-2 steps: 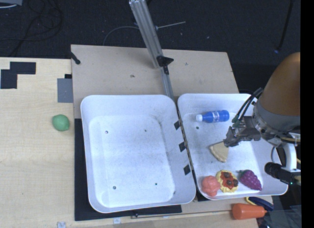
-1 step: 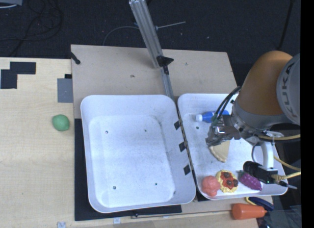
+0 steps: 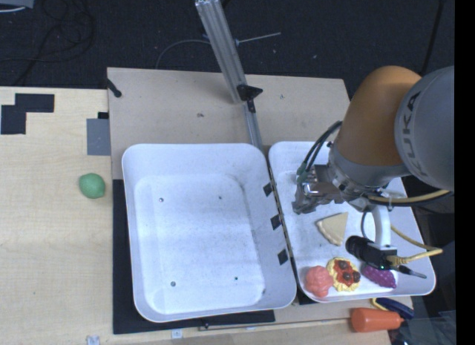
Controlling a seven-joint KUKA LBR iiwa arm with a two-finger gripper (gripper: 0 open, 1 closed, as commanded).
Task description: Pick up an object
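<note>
You have the arm [image 3: 401, 132], grey with its glossy orange band, reaching over the right bin [image 3: 286, 159]; the left bin [image 3: 148, 159] beside it is shallow white plastic, speckled, with rounded corners. The gripper [image 3: 308, 195] hangs low at the right bin's upper left; from above I cannot tell how wide it stands, and nothing shows in its grasp, so count the pick as not yet done. The candidates sit toward the bin's near end: a pale wedge [image 3: 333, 227] just beside the gripper, then a lumpy pink piece [image 3: 318, 281], a yellow piece with red spots [image 3: 345, 274] touching it, and a purple one [image 3: 379, 277]. A small matte green ball [image 3: 93, 185] lies well apart on the bench, left of both bins.
</note>
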